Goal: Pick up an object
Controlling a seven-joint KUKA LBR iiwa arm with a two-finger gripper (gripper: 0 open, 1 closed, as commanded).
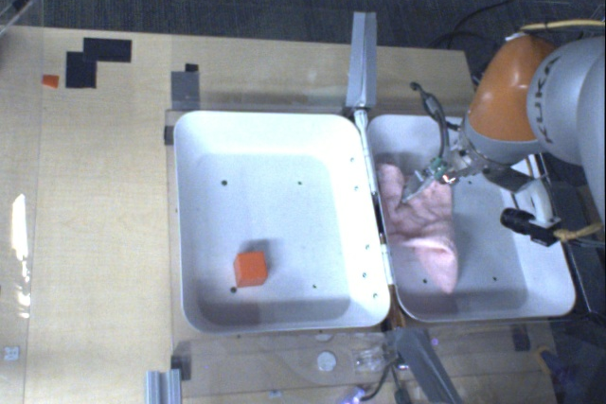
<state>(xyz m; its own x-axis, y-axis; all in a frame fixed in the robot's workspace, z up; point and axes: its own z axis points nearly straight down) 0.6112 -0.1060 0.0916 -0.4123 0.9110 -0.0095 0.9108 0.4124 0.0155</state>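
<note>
camera view: the bench (95, 203) carries two shallow white bins side by side. the left bin (275, 137) holds a small orange block (251, 269), sitting near its front-left corner, well apart from everything else. the right bin (511, 284) holds a crumpled pink cloth (421, 237), which lies along the bin's left wall, stretched from the middle of the bin towards its front edge.

the arm (544, 104) comes in from the right, its orange band over the back-right part of the right bin. the gripper (417, 189) points down and to the left, and its tip sits over the upper part of the pink cloth, at or just above the fabric; contact cannot be confirmed from this angle. the tool is too small and too blurred here to tell how wide it stands, and nothing is visibly lifted or caught in it. the cloth lies flat on the bin floor, not raised.

a few dark markers (95, 60) and a small orange square (50, 81) lie on the bench's far-left corner.
</note>
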